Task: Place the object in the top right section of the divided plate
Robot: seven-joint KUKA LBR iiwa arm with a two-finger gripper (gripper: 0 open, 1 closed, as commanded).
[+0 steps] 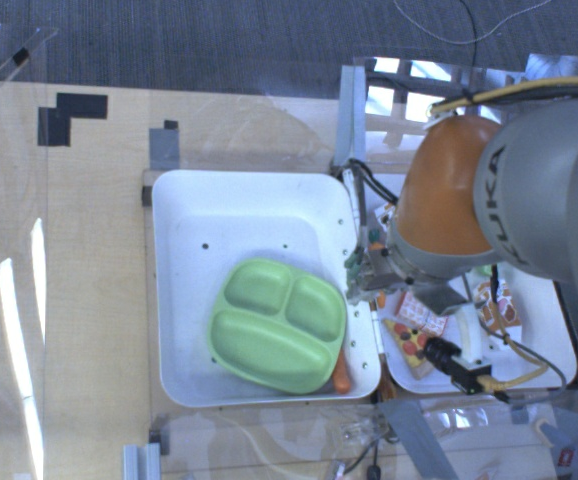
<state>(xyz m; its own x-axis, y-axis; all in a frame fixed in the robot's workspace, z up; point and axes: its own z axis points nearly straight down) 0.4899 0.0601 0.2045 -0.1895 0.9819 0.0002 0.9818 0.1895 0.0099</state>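
Several small packets lay just right of the gripper. We judged we were at the picking step, but couldn't tell its grip. The green divided plate waited just left, so next came a grasp, then a carry.

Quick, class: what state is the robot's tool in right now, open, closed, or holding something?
Tool: cannot be told; the arm's wrist hides it, low at the boundary between the two bins.
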